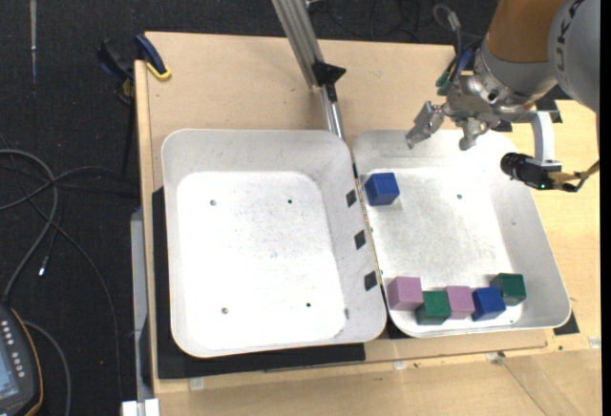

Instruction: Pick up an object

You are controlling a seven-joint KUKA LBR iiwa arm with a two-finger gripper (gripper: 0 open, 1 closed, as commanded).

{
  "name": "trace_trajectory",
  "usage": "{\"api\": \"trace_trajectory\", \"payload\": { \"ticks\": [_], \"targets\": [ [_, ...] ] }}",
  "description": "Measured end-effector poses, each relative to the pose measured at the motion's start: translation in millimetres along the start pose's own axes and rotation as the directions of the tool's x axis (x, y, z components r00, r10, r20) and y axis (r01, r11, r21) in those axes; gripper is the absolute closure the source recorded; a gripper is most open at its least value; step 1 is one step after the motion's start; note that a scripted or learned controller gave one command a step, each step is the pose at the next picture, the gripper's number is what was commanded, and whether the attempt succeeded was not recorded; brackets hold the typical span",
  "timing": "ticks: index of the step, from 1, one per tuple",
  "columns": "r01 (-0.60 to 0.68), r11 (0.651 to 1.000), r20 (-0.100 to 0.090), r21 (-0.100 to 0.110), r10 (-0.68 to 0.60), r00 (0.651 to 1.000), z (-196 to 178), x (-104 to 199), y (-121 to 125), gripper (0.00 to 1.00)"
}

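Now we see our gripper [445, 130] with its fingers spread apart and nothing between them, up above the right bin [535, 231], so it can drop down; the blue cube [381, 188] sits alone nearby, easy to reach

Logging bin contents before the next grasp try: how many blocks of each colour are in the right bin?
Blue blocks: 2, one alone near the divider, one in the front row
Green blocks: 2
Purple blocks: 2
Total: 6
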State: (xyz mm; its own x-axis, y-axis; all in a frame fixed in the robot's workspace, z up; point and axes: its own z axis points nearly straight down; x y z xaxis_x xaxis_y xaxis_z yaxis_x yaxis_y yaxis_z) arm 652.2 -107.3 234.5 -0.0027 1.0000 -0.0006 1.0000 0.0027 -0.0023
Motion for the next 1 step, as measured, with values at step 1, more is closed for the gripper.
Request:
{"api": "trace_trajectory", "payload": {
  "ticks": [1],
  "targets": [
    [-0.005, 1.000, -0.002, -0.005, 0.005, 1.000, 118.0, -14.5, -4.5, 0.00]
  ]
}}
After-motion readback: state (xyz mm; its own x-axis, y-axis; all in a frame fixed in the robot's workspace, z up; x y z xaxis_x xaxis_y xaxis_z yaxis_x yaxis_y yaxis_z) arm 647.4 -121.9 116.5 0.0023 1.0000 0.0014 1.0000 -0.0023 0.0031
